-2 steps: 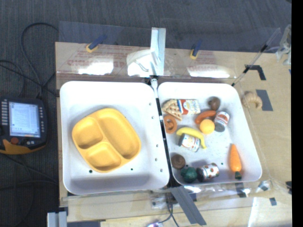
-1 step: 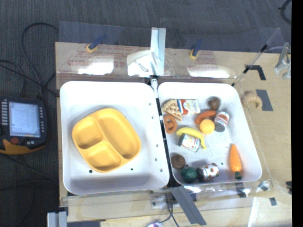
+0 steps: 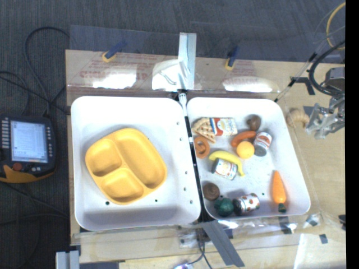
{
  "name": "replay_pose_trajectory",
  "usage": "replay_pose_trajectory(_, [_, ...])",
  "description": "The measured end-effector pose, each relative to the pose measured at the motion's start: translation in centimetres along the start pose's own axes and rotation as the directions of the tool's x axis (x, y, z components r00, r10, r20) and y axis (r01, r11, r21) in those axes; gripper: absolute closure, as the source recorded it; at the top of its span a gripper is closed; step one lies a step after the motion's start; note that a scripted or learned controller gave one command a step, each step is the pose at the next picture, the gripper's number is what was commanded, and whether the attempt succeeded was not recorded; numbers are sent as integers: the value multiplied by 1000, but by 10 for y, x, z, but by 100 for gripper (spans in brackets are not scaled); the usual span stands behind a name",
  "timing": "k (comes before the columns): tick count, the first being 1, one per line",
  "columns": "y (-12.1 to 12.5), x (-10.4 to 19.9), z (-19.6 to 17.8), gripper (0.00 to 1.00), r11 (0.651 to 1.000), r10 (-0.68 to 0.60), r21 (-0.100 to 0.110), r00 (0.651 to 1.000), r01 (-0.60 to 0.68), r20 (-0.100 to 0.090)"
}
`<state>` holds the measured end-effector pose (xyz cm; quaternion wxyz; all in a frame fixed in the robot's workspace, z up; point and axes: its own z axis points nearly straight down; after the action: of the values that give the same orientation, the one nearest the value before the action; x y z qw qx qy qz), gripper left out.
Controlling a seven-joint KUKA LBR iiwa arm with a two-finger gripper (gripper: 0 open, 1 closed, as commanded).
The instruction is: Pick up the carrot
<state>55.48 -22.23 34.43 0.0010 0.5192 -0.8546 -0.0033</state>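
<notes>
One carrot [image 3: 279, 190] | right bin [image 3: 291, 150], near-right corner; gripper [image 3: 325, 119] outside bin

No text can be read: the labels on the small cans [image 3: 262, 141] and the carton [image 3: 223, 126] in the right bin, and the pendant's screen [image 3: 27, 139], are too blurred.

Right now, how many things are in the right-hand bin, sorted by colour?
Orange: 3, carrot, round fruit, sausage
Yellow: 1, banana
Brown: 4, waffle, ring, two lumps
Green: 1, ball
Labelled cans and packets: 4
Total: 13
</notes>
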Motion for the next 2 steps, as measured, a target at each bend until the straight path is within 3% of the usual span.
replay_pose_trajectory(1, [-35, -20, -59, 100, 971, -238, 11, 971, 238, 0])
replay_pose_trajectory(2, [-90, -48, -72, 100, 895, -446, 10, 895, 446, -1])
